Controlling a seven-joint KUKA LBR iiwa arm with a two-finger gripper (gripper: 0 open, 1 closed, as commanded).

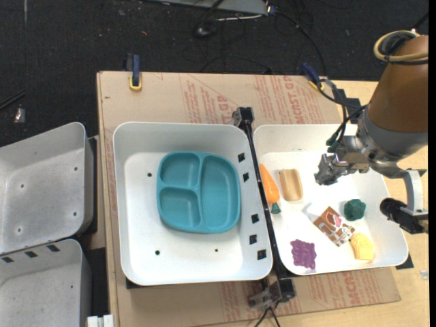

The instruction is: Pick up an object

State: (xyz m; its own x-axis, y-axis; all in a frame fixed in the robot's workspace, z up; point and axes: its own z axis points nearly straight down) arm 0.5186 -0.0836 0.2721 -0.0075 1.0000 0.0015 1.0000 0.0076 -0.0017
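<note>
- Left bin (136, 203): holds a teal divided plate (199, 191).
- Right bin (392, 240): an orange carrot (270, 184) against its left wall, a tan bread piece (291, 184) just beside it, a purple grape bunch (303, 253) nearer, then a brown-and-white packet (332, 225), a green lump (354, 209) and a yellow piece (362, 246).
- Gripper (327, 174): above the right bin, right of the bread piece.

Tray (199, 191) in left bin (129, 203) (5 toys (303, 253) in right bin (388, 251)).

Bench (177, 94) bearing two white bins (136, 251)
</note>
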